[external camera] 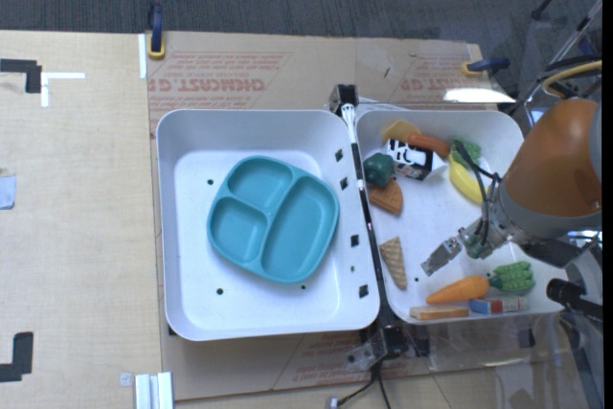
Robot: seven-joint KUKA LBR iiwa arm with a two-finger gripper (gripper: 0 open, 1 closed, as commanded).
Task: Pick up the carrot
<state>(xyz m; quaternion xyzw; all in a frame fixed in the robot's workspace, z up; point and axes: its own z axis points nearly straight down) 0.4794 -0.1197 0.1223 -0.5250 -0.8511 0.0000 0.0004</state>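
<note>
Carrot (459,288): lay at right bin's (421,215) six o'clock, untouched. Gripper (446,254): hovered at its eleven o'clock; jaw state indeterminable. Step: approach. Next: descend, straddle carrot.

Lying in the middle of the left shallow white bin (182,235): a teal three-compartment plastic plate (273,218). In the right shallow white bin (421,235): at about twelve o'clock, a black-and-white printed packet (410,158) with an orange wedge-shaped piece (407,134) just above it; at ten o'clock, a dark green round toy (378,170) touching a brown triangular slice (388,197); at one o'clock, a yellow toy banana (466,181) beside a green leafy piece (467,151). At seven o'clock, a tan waffle cone (394,262); along the six o'clock wall, a flat strip with orange, blue and red sections (469,308).
</note>
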